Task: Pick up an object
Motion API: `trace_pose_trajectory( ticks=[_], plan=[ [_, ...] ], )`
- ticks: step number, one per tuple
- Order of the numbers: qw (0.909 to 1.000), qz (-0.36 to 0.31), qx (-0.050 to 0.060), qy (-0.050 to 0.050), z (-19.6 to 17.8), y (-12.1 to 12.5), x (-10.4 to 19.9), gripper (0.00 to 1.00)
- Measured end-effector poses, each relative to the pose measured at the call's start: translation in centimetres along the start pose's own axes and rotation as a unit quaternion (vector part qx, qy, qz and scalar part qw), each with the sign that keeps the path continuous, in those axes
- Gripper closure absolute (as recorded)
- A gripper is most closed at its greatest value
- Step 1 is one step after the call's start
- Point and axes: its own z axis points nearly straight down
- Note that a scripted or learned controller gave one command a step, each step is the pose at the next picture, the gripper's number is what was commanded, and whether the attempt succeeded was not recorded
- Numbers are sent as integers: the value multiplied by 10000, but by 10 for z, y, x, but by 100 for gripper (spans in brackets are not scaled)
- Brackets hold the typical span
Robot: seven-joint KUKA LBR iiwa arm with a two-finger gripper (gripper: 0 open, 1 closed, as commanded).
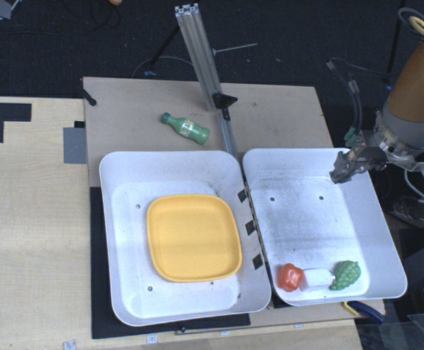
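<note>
Dark hand, fingers indistinct

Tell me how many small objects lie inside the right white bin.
3, all along its near edge: a red round object on the left, a white flat block in the middle, a green bumpy object on the right.

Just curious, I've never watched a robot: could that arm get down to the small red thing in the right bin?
Probably yes. The small red object lies uncovered near the bin's front edge, and the tool hangs over the same white bin.
</note>
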Motion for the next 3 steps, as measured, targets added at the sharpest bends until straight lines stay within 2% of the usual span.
trace_pose_trajectory(
  ticks=[2, 3],
  plan=[
    [10000, 2, 4, 2, 23, 4, 97, 100],
    [10000, 3, 2, -2, 17, 7, 145, 100]
  ],
)
